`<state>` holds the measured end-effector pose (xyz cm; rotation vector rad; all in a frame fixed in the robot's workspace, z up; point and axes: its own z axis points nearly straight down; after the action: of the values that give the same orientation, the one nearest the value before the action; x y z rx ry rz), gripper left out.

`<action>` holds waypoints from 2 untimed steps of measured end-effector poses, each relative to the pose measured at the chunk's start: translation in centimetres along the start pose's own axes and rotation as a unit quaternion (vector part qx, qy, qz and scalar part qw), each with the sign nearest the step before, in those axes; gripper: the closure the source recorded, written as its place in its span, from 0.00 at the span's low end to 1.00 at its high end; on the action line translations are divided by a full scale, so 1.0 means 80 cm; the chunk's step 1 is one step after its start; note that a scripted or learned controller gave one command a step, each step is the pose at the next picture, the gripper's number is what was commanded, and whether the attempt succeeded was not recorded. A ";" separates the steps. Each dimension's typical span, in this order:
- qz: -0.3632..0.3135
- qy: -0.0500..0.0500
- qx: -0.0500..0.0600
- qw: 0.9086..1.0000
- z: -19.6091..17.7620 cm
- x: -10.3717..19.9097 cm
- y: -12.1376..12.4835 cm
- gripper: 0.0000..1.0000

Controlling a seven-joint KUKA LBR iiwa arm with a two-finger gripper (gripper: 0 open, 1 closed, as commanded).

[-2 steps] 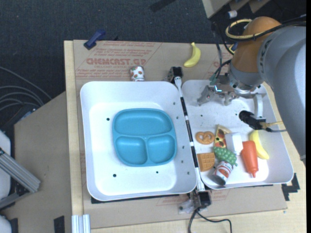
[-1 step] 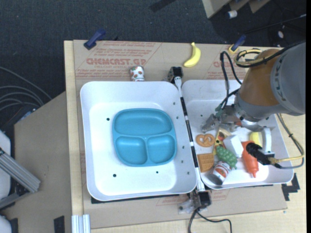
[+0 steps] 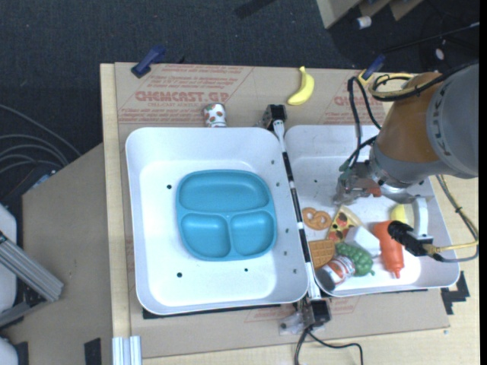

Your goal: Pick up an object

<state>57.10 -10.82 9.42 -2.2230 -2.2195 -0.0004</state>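
My gripper hangs low over the right bin, at its middle, under the orange band of the wrist. Just below and left of it lie a brown pretzel and a pizza slice. Further toward the front are a waffle-like tan piece, a green leafy toy and a small red-labelled can. An orange carrot-like toy and a yellow piece lie to the right. I see nothing held at the gripper.
The left bin holds a blue three-compartment tray. On the bench behind the bins lie a yellow banana and a small patterned can. Cables trail along the arm over the right bin's back.
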 end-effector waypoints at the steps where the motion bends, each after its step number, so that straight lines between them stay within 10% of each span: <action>1: 0.000 0.000 0.000 1.000 0.000 0.000 0.000 0.00; 2: -0.001 0.000 0.000 1.000 0.012 0.013 0.073 0.00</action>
<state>62.96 -9.82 8.47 -2.2210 -2.2221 -0.0008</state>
